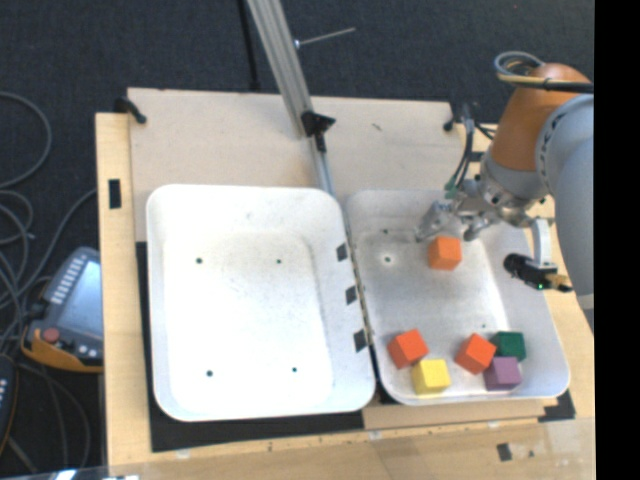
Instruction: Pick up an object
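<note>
My gripper (pixel 449 230) hangs over the back part of the right bin (pixel 525 313), under the grey arm with the orange band. An orange cube (pixel 445 253) lies directly at the gripper's tip, on its near side and touching or almost touching it. I cannot tell whether the cube rests on the bin floor or is gripped. At the bin's front lie another orange cube (pixel 408 347), a yellow cube (pixel 432 375), a third orange cube (pixel 476 352), a green cube (pixel 509 344) and a purple cube (pixel 503 372).
The left bin (pixel 170 268) stands beside the right one, a low divider between them. A slanted aluminium post (pixel 290 68) rises from behind the bins. Cables and a teach pendant (pixel 70 303) lie off the bench at the left.
</note>
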Robot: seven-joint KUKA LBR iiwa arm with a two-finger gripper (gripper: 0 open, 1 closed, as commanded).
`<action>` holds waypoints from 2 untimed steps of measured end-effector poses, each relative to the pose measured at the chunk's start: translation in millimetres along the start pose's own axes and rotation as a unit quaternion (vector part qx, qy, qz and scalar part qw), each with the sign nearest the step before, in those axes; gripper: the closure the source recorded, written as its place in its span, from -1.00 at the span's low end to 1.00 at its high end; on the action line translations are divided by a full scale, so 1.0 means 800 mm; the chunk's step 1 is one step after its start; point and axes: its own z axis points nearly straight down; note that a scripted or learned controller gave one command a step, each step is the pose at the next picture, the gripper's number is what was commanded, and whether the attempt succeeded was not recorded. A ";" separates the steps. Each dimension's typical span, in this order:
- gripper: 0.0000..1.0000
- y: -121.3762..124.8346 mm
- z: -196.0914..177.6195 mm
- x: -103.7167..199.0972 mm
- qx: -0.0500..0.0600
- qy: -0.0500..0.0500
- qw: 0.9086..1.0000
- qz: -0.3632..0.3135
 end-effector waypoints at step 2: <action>1.00 -0.035 0.002 0.014 -0.004 0.001 1.000 0.000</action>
